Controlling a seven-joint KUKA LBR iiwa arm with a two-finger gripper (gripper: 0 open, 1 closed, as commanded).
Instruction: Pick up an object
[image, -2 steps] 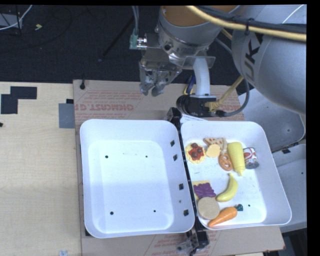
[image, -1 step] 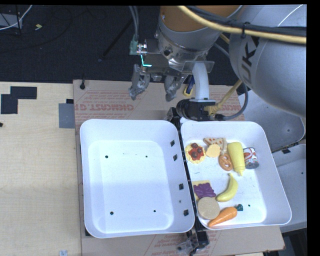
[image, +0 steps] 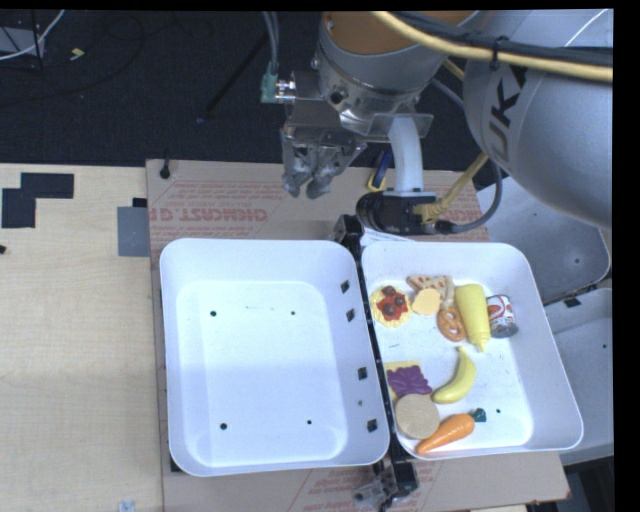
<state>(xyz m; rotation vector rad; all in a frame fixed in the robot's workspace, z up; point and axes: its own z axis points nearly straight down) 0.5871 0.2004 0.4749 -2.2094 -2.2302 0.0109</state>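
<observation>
Gripper position is recorded high above the bench, over the cardboard sheet behind the two bins, near the rear edge of the left bin and well apart from every object. Its fingers are seen hanging downward, drawn close together with nothing between them, so no object is held. The grey arm is seen entering from the upper right, with an orange band above the wrist. All objects are located in the right bin. Along the rear of that bin, a small pizza is placed at the left, with a waffle-like piece and a yellow cheese piece just beside it. A pretzel is placed to the right of these, touching a yellow corn cob, and a small can is laid on its side just beside the cob. A banana is positioned near the middle of the bin. At the left wall, a purple item is set on a yellow slice, and a round tan disc is placed just in front of it. A carrot is laid at the front, touching the disc, with its green end pointed right.
</observation>
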